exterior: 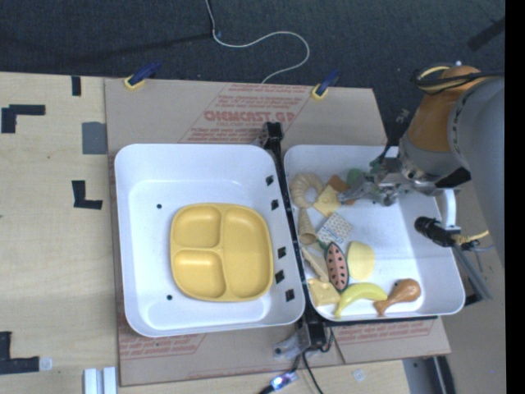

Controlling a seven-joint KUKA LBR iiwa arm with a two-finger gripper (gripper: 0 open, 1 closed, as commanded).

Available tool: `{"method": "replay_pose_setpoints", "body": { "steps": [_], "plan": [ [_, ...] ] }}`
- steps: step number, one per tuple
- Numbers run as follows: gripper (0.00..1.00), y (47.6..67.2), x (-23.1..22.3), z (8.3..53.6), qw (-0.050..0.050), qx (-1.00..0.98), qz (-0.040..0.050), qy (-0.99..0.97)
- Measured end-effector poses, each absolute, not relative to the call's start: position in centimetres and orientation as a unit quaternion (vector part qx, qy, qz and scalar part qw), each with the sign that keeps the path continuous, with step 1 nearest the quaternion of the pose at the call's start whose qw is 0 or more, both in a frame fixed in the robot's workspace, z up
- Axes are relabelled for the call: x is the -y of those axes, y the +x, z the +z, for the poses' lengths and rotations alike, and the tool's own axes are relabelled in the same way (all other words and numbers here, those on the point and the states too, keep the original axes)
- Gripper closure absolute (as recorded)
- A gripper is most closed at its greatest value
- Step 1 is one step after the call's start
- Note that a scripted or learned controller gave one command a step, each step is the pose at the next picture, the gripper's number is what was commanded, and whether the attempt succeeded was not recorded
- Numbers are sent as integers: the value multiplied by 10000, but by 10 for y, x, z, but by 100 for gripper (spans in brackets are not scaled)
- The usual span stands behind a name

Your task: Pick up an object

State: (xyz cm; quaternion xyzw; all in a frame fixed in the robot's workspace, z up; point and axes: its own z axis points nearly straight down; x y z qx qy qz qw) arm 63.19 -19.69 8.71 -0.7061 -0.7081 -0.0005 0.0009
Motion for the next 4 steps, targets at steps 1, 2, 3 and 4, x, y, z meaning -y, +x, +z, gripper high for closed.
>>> {"method": "replay_pose_setpoints", "body": {
  "steps": [1, 2, 3, 4],
  "plan": [
    [100, 636, 195, 103, -37, 7091, -54, -7051],
    [100, 641, 197, 166, -21, 7077, -9, -7065],
    [100, 643, 197, 219, -21, 7078, -12, -7064],
    [100, 615, 151, 215, 14, 7086, 8, -7056]
  ]
}}
